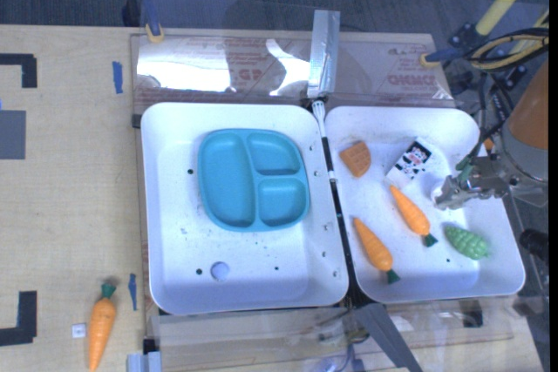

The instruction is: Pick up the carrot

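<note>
Two orange carrots lie in the right bin (501, 274). One carrot (410, 212) is near the bin's middle, its green end pointing to the lower right. The other carrot (373, 246) lies lower, close to the divider between the bins. A third carrot (102, 323) rests on the wooden bench at the far lower left, outside both bins. My gripper (448, 192) hangs over the right side of the right bin, just right of the middle carrot's upper end and above a green knobbly toy (467, 242). Nothing is visibly held.
The left bin (166, 274) holds a blue divided plate (255, 179) and a small pale disc (220, 272). An orange-brown piece (355, 158) and a small black-and-white carton (410, 163) lie in the right bin's upper half. A clear wall stands behind the bins.
</note>
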Controlling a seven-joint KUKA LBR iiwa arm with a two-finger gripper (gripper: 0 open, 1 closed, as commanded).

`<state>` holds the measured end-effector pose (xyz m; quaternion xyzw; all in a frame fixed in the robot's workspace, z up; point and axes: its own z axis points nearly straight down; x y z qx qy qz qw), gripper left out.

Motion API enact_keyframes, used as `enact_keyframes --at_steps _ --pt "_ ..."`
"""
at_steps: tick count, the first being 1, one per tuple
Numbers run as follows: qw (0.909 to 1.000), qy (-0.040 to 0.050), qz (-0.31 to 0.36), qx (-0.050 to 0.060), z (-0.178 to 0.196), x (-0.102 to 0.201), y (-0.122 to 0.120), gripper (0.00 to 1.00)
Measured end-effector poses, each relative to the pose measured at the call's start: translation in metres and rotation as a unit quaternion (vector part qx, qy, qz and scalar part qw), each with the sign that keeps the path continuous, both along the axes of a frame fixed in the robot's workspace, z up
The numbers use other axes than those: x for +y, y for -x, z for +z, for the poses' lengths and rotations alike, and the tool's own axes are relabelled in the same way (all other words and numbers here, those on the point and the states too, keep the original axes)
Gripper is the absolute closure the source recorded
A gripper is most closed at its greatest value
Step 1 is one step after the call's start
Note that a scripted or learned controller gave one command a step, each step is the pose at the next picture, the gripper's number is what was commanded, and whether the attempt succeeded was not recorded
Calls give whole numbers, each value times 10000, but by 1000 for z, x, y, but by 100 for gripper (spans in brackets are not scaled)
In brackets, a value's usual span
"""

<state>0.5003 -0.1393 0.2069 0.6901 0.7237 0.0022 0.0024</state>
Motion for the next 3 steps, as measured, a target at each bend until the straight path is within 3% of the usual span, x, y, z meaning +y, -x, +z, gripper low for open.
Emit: enact_keyframes --at_steps 1,2,3 --pt "10000 2 -15 32 -3 -2 2 0" --pt "9998 4 -177 0 -120 6 -23 0" --pt "9999 12 -165 -20 -109 7 -25 100"
